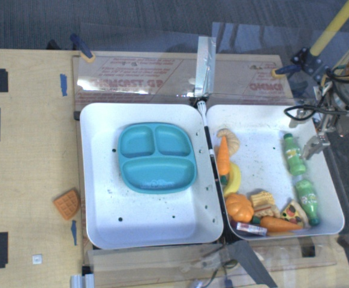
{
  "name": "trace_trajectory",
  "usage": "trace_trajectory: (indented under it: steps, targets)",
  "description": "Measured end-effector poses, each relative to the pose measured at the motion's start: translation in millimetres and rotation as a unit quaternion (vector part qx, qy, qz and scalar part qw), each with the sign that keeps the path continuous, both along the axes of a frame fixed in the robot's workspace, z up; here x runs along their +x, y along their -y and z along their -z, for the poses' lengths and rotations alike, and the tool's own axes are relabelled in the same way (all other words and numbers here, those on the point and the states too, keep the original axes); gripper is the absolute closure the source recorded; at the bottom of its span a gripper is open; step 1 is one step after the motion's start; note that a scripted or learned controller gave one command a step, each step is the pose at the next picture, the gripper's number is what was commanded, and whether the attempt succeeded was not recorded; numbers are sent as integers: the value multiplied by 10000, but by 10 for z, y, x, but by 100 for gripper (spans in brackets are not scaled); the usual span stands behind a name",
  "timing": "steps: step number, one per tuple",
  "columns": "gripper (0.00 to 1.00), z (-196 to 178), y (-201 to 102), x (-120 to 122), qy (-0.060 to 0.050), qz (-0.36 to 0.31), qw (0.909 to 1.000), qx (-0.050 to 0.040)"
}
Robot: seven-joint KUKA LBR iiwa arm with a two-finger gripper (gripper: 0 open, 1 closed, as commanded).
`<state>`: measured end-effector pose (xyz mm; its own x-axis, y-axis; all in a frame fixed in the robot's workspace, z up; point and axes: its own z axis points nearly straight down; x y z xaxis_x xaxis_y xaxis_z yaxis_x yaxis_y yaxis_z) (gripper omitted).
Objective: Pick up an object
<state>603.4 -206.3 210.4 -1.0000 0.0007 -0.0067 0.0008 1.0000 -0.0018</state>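
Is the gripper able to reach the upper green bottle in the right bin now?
Probably yes. The gripper hangs at the right bin's right side, just beside the upper green bottle. The bottle lies apart from the other toys, and nothing stands between them.

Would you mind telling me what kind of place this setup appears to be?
Most likely a robotics lab bench for pick-up trials: two white bins side by side, toy food such as a carrot and green bottles in the right bin, and the end effector reaching in from the right.

Divided plate [156, 158] in left bin [96, 161]; bottles [294, 155], prob. toy food in right bin [258, 125].
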Motion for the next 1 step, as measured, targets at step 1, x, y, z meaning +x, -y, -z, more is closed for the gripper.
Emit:
trace_trajectory:
  steps: [1]
  targets:
    - [0,1167,163,-276,-9,-872,9962,7]
